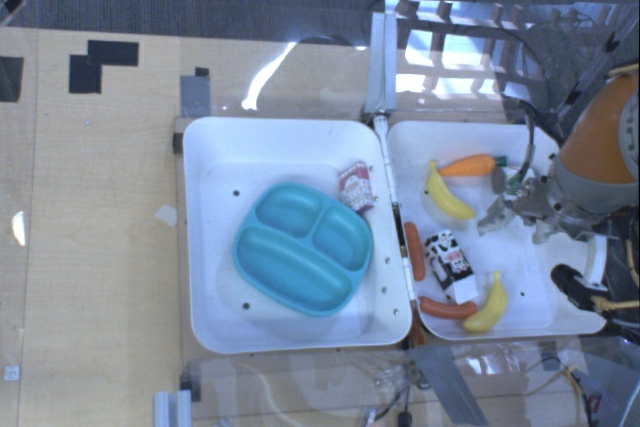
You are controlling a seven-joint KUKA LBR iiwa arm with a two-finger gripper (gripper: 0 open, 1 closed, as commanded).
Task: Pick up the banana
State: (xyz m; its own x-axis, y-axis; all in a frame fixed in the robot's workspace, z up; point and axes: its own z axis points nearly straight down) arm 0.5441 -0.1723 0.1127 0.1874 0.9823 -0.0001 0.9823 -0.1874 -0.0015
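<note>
Gripper point(505, 205): fingers spread, holding nothing | upper banana point(447, 195) just left of it in right bin point(530, 320), carrot point(468, 166) touching | you risk grabbing carrot instead.

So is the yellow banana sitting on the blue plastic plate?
No, both yellow bananas lie in the right white bin, while the blue divided plate is in the left white bin.

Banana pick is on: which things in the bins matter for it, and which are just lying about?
For the job:
- upper banana, right bin
- lower banana, same bin
- gripper, over the right bin

Lying about:
- carrot
- two sausages
- black-and-white carton
- blue divided plate and red packet, left bin
</note>
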